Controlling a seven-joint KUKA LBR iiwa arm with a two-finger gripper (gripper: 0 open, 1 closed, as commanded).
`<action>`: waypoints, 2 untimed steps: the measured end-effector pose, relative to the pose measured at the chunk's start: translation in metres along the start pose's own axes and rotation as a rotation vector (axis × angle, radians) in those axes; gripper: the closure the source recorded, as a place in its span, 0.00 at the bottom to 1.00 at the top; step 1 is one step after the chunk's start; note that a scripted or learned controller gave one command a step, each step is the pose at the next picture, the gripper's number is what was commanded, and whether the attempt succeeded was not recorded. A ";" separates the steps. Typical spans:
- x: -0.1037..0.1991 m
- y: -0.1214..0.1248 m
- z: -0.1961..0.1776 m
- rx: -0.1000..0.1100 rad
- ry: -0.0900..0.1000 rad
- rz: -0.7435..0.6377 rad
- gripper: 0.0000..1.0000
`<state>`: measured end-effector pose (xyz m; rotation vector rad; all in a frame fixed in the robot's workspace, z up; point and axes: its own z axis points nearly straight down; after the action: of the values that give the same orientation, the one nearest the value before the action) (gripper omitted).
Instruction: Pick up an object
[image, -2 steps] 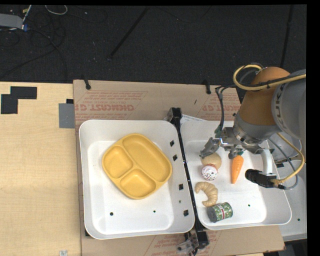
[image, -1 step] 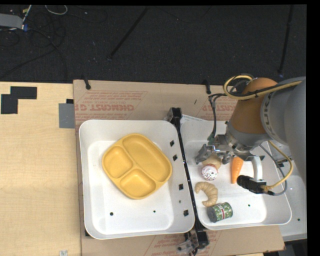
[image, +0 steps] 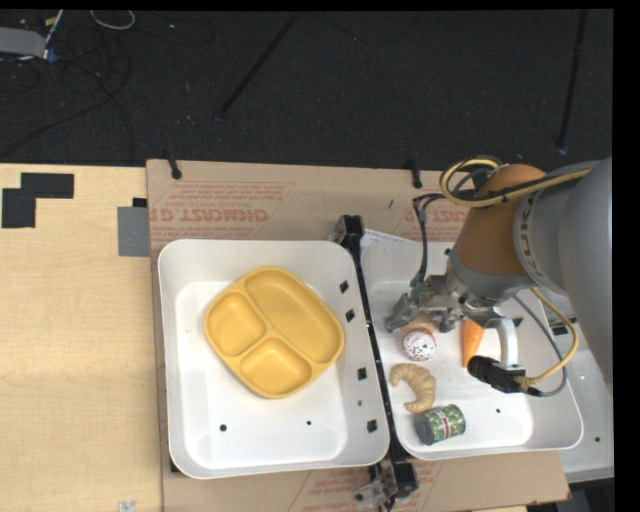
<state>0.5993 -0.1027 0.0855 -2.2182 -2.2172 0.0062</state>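
My gripper low over right bin, near its left wall, just above white ball; cannot tell whether it grips anything. Croissant below ball. Green can on its side near front edge. Orange carrot right of ball. Yellow divided plate in left bin.

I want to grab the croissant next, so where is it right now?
The croissant lies in the right bin, near its left wall, just below the white ball and above the green can.
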 end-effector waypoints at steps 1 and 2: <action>-0.001 0.000 -0.010 0.002 0.000 0.003 1.00; 0.002 0.009 -0.065 -0.006 -0.001 -0.002 1.00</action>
<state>0.6087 -0.1011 0.1510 -2.2201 -2.2225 0.0001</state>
